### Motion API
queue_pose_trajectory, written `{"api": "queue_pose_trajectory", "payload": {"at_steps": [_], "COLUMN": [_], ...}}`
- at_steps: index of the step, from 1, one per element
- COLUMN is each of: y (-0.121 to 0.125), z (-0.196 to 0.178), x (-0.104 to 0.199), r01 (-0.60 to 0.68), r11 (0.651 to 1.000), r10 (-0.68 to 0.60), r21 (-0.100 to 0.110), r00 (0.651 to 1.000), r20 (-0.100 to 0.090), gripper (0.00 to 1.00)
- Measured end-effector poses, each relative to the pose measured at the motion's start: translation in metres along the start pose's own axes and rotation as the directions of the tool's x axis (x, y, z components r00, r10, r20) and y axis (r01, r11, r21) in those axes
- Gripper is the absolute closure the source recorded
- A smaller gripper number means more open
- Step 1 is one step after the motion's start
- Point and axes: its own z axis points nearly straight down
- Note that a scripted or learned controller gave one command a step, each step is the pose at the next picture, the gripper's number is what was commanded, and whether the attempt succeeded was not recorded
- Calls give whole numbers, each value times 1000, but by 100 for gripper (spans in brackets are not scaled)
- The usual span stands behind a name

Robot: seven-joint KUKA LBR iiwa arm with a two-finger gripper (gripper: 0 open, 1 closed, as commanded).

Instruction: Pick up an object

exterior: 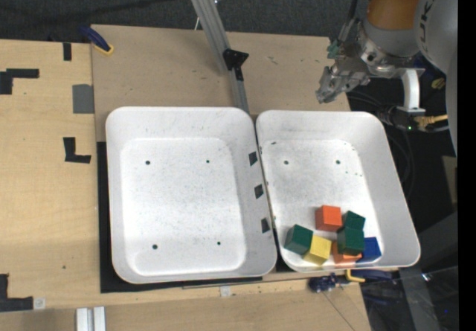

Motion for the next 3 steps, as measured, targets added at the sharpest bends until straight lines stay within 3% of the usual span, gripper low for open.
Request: {"api": "queue_pose_trajectory", "payload": {"at_steps": [3], "y": [-50], "z": [3], "x": [149], "r01": [4], "r11": [1000], "r10": [-4], "r21": [10], "r00": [1000], "r20": [-2], "gripper": [100]}}
